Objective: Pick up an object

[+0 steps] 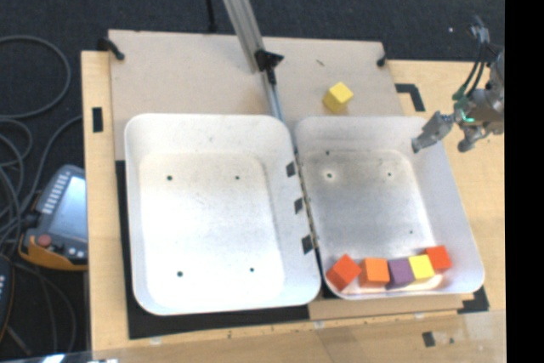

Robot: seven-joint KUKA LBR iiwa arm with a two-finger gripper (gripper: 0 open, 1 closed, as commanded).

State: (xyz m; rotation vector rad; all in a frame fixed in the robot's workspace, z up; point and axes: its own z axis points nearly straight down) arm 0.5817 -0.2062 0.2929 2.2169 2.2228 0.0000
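Blocks [391, 270]: five in a row along the near wall of the right bin [442, 183], none lifted.
Gripper [449, 134]: above the bin's far right rim, fingers apparently spread, nothing between them.
Remaining: descent, grasp, lift.

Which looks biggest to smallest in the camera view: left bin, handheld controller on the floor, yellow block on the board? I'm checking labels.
1. left bin, largest by a wide margin.
2. handheld controller, though its left part is cut off by the frame edge.
3. yellow block, the smallest.
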